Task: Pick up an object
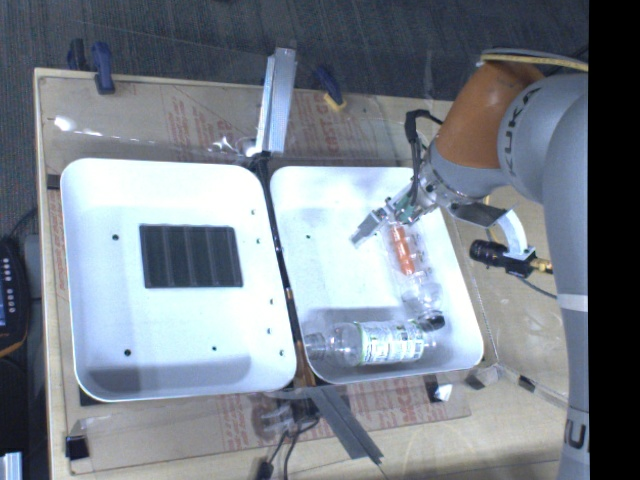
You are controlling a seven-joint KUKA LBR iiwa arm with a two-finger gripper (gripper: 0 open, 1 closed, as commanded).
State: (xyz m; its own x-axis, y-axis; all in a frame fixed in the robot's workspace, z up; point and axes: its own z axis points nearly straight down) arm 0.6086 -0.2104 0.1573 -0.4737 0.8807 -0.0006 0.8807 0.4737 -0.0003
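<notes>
Since it lies on its side along the near wall of the right bin (460, 278), the clear bottle (370, 343) looks light, smooth and prone to roll; mid-body seems the safest hold. It is transparent with a printed label. Beyond it lies a second clear bottle (410, 263), orange inside. The gripper (385, 218) hangs above; finger state cannot be told.

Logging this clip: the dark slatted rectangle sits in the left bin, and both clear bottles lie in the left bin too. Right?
Not quite. The camera view shows the dark slatted rectangle in the left bin, but both clear bottles lie in the right bin.
</notes>
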